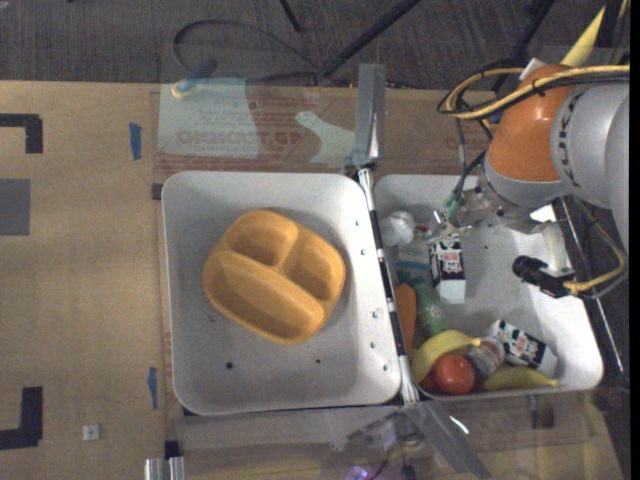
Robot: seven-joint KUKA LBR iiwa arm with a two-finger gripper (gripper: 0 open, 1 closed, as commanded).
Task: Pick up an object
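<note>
My gripper [450, 230] hangs over the back left part of the right bin [575, 313], below the orange band of the arm [530, 138]. Directly under it stands a small white carton with a black cow print [452, 268]. Whether the gripper touches the carton I cannot tell. Along the bin's left wall lie a white ball [397, 228], an orange carrot [405, 313] and a green bottle [430, 308]. At the front lie a yellow banana [440, 348], a red tomato [454, 373], a small bottle [486, 356] and a second cow-print carton [522, 344].
The left bin [190, 368] holds a yellow divided plate [274, 275] at its middle. A metal divider [385, 298] runs between the two bins. Cables [490, 83] loop off the arm at the back right, and a black fitting [540, 273] juts over the right bin.
</note>
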